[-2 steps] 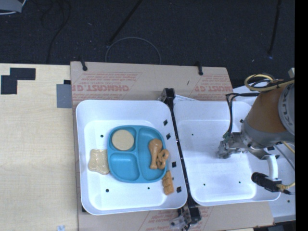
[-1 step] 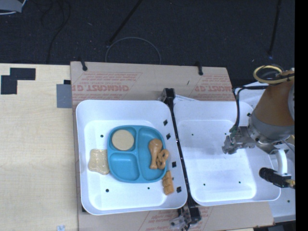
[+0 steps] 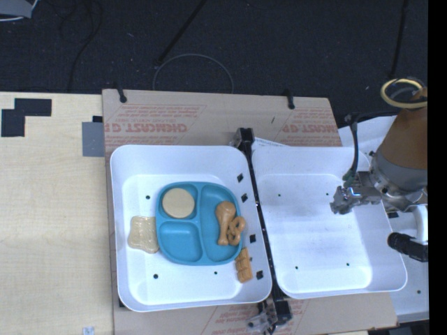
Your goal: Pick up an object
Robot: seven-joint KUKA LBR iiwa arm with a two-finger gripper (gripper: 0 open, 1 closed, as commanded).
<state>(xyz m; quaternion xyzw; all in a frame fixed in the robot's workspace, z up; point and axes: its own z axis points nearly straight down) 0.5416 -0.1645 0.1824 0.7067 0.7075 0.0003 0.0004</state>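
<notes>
Blue divided plate (image 3: pixel 183 239) sits in left bin (image 3: pixel 133 162). Round tan biscuit (image 3: pixel 177 202) in plate's upper-left section; brown drumstick (image 3: pixel 225 218) and pretzel (image 3: pixel 236 230) in right section. Pale toast piece (image 3: pixel 144 234) touches plate's left edge; small brown snack (image 3: pixel 243 264) just off its lower-right corner. Gripper (image 3: pixel 342 201) over right bin (image 3: pixel 318 285), near right wall, well apart from food. Finger state: cannot tell.

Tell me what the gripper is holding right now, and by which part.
Nothing visible. The gripper sits over the right bin, away from the food items on the blue plate in the left bin.
</notes>
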